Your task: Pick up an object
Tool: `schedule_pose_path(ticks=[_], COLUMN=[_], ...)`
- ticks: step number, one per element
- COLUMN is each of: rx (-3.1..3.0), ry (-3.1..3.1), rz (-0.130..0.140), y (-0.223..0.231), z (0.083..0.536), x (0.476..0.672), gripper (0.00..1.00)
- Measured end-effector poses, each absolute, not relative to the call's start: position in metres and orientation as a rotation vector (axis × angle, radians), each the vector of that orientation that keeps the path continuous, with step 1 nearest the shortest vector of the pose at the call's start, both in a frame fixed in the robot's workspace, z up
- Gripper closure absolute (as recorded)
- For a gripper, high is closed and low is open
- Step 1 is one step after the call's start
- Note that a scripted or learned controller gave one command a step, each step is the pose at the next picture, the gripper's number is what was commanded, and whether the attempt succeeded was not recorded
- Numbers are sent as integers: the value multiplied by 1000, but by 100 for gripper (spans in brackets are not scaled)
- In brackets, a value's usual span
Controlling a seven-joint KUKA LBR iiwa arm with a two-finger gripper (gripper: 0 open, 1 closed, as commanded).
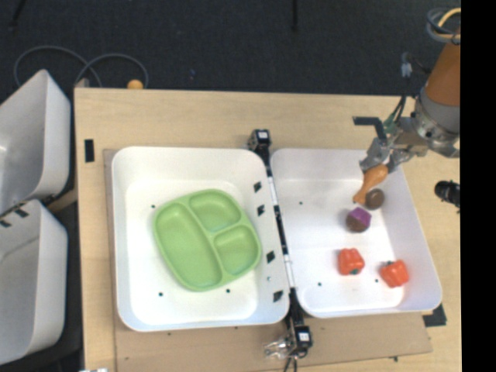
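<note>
The bench is a light wood top with two shallow white bins on it side by side; the left bin has a green divided plate sitting in the middle, three compartments, turned a bit at an angle; the right bin holds the small stuff. The arm comes in from the right, orange band up top, grey wrist below, and its gripper hangs over the upper right part of the right bin. Sticking out under the gripper is an orange carrot-shaped piece, tilted, upper end up at the fingers and lower end pointing down-left – it looks pinched there, but whether the jaws are really closed on it can't be told from this angle. Just beside the carrot's lower end is a brown roundish thing, touching or nearly so; right below that, a purple one; further down near the front wall, two red-orange peppers – one toward the middle, the other near the right wall, a little apart.
</note>
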State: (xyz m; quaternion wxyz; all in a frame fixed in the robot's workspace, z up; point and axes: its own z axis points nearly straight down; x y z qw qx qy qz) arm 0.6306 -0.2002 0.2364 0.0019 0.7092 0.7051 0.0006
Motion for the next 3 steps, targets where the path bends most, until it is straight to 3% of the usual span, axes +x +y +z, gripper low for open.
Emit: schedule_pose_path(ticks=[2, 3], rx=[2215, 2214], ry=[2228, 2229], rz=[2, 3], y=[-96, -42], z=[243, 251], x=[597, 597], gripper=[100, 100])
